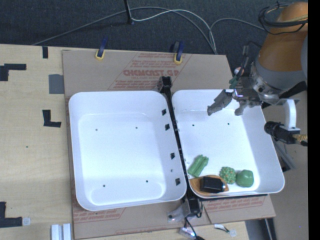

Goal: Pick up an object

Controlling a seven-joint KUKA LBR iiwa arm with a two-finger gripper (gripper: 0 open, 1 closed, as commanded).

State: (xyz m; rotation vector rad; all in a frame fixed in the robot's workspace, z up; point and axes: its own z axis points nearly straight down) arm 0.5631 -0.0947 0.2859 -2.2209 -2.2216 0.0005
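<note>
Legibly, red print on the cardboard sheet [145, 71] under both bins reads "CHEMCAST GP", upper centre of the frame; the smaller lines around it are too blurred to read. Two clamps, one blue-and-yellow [101, 49] and one blue [177, 52], sit on the sheet's far edge.

The end effector [227, 105] hangs over the upper part of the right bin [265, 134], fingers spread apart with nothing between them. All objects lie along that bin's lower edge: a green ridged piece [198, 165], a black block [212, 185] resting on a tan wedge [200, 183], a bumpy green ball [228, 174] and a smooth green lump [245, 178]. The ball and lump touch; the group sits close to the bin's near wall. The bin's middle and upper floor is open. The left bin [120, 149] offers an unobstructed floor. Black clips [172, 134] line the seam between bins.
</note>
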